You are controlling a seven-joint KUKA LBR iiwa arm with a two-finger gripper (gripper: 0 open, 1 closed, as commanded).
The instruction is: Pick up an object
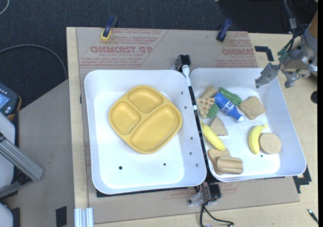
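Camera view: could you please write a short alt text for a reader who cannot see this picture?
The gripper hangs open above the far right edge of the right bin, which holds toy foods, among them two bananas and a blue can. The left bin holds a yellow divided plate.

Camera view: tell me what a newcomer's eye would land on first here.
The yellow divided plate stands out most, lying alone in the middle of the left bin. Next comes the crowded right bin, a jumble of toy food: a blue can near its centre, a yellow banana by the left wall, and bread-like pieces around them. The gripper hovers open over that bin's upper right corner, holding nothing.
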